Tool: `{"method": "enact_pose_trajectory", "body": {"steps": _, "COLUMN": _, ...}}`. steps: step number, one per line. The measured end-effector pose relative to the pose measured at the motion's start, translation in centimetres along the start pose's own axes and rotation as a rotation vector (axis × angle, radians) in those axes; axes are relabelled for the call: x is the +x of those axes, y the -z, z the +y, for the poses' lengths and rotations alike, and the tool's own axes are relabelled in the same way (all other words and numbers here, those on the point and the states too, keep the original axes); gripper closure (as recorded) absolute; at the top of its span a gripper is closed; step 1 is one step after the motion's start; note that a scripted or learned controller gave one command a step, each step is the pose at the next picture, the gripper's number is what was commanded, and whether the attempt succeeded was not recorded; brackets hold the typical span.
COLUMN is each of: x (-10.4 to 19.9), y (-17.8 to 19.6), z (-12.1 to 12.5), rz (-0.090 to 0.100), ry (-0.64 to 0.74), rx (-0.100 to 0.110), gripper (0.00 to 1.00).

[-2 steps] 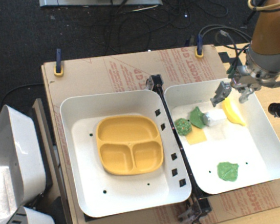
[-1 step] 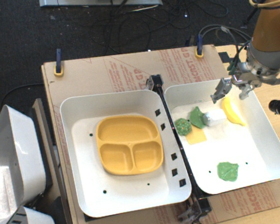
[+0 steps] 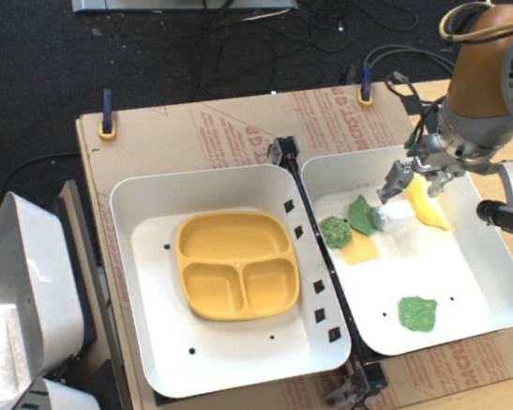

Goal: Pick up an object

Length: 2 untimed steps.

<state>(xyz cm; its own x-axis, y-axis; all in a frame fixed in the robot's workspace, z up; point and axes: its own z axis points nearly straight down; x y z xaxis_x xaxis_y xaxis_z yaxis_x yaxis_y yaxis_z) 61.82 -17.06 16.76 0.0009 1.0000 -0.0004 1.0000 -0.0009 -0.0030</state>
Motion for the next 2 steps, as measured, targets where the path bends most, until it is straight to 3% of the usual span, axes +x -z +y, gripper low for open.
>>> {"method": "enact_pose_trajectory", "body": {"steps": 1, "x": 0.1, "y": -6.3, "z": 0.0, "rz": 0.001, "ry": 0.000, "rx": 0.000, "gripper": 0.00}}
{"method": "enact_pose_trajectory", "body": {"steps": 2, "x": 0.2, "y": -7.6, "z": 0.0, "rz": 0.000, "ry": 0.000, "rx": -0.002, "gripper": 0.00}}
